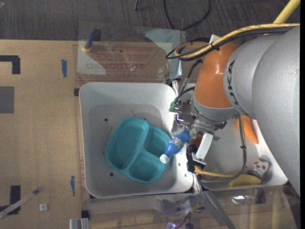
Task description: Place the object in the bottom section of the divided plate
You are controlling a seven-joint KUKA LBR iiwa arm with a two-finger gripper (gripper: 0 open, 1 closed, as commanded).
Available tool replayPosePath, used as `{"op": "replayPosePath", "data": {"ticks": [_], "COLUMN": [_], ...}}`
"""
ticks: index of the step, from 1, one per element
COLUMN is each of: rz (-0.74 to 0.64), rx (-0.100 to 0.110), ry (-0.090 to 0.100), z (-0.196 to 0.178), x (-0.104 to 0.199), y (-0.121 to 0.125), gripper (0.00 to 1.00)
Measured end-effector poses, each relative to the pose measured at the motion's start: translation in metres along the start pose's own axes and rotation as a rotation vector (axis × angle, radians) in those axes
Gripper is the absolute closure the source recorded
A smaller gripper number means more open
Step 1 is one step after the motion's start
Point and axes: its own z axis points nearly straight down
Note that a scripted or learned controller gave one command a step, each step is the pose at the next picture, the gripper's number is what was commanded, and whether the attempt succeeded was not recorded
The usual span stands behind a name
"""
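The gripper hangs over the shared wall between the two white bins, its fingers pinching a small blue bottle whose white cap points down and left toward the plate. The teal divided plate lies in the left bin, the bottle just over its right edge. In the right bin, a yellow banana lies near the front wall, well apart from the gripper.

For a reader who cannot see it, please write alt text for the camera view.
A grey arm's pincer carries a small blue bottle with a white cap over the right rim of a teal divided plate in the left white bin. The right bin holds a banana and an orange object.
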Motion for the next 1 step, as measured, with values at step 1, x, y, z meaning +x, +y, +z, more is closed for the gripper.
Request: {"op": "replayPosePath", "data": {"ticks": [1], "rz": [-0.298], "rx": [-0.002], "ry": [0.001], "z": [-0.001], "x": [0.0622], "y": [0.0125], "gripper": [1.0]}}
